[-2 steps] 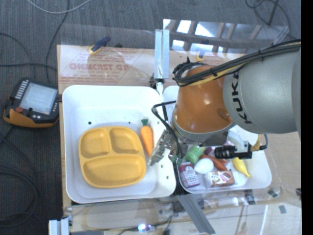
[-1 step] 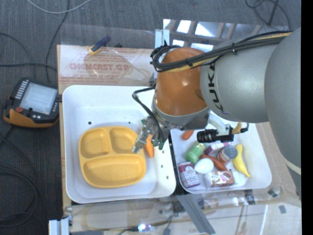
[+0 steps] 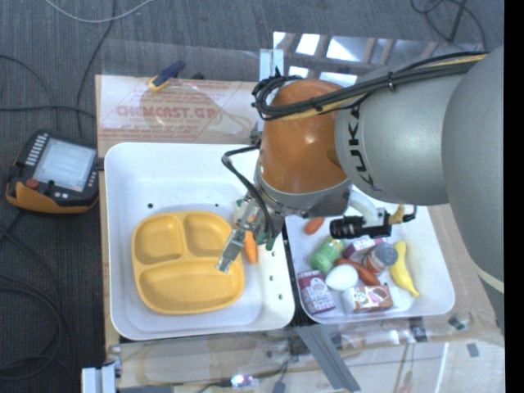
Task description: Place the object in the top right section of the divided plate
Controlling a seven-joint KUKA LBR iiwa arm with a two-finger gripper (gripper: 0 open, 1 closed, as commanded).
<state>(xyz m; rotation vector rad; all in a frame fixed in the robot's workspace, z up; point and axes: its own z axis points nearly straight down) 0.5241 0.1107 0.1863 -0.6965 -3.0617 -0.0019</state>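
Note:
A yellow divided plate [image 3: 144, 262] lies in the left white bin [image 3: 164, 170]; it has two small sections at the top and one long section at the bottom. My gripper [image 3: 240, 249] hangs over the right rim of the plate's top right section [image 3: 206, 234]. A small orange carrot-like piece [image 3: 250, 250] sits between the fingers, so the gripper is shut on it. One grey fingertip [image 3: 227, 260] reaches out over the plate's edge. The orange wrist hides the bin's far right corner.
The right bin [image 3: 438, 297] holds several toy foods: a green piece [image 3: 325, 255], a white egg [image 3: 341, 278], a yellow banana [image 3: 404, 270], a small can [image 3: 381, 257], a dark red packet [image 3: 315, 292]. A teach pendant [image 3: 53, 173] lies left of the bench.

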